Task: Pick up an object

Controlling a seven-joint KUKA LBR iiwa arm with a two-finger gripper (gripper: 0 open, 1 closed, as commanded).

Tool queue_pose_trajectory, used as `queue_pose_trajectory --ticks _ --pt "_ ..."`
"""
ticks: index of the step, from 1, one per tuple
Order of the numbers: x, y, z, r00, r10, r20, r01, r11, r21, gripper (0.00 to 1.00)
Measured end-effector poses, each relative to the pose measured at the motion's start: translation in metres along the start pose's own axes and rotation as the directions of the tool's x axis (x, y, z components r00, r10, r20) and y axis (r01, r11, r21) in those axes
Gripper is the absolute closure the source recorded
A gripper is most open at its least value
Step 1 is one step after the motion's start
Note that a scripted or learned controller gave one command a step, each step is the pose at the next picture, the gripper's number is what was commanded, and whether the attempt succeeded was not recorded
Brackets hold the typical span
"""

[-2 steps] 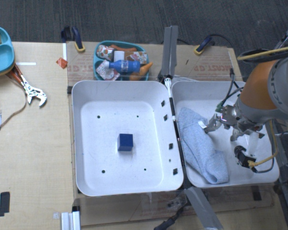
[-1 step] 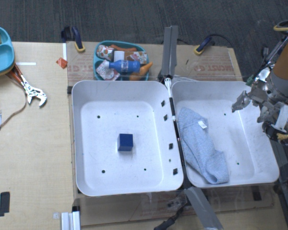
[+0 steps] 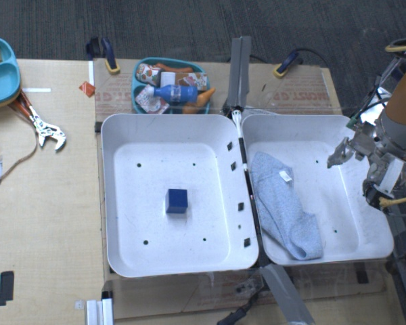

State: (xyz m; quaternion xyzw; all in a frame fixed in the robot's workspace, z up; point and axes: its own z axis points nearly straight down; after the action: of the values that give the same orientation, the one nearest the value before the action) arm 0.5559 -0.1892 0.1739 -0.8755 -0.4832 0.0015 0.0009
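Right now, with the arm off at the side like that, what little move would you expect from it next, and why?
Probably a short sweep left and down toward the grey cloth. The gripper hangs over the right bin near its right side, holding nothing, and the cloth lies crumpled in that same bin, the nearest thing to grab. The blue block sits farther off in the left bin.

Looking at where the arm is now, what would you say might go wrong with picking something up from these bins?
1. The gripper hangs over the right bin, apart from the light blue cloth. The cloth lies limp and crumpled, so a pinch might catch only a fold and slip.
2. The blue block sits in the left bin, across the divider from the arm; reaching it probably needs a long stretch, and a small offset could push it aside.
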Motion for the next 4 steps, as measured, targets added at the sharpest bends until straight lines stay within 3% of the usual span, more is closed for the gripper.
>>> queue_pose_trajectory --ticks 1,2,3,4 --pt "-0.041 -0.031 -0.036 0.962 0.275 0.000 -0.275 0.962 0.000 0.00" --pt "-0.031 -0.035 -0.170 0.833 0.553 0.001 -0.553 0.833 -0.001 0.00" --pt "-0.020 -0.069 -0.058 0.694 0.720 0.002 -0.720 0.694 0.002 0.00" --pt "-0.046 -0.036 -0.056 0.701 0.713 0.001 -0.713 0.701 0.000 0.00"
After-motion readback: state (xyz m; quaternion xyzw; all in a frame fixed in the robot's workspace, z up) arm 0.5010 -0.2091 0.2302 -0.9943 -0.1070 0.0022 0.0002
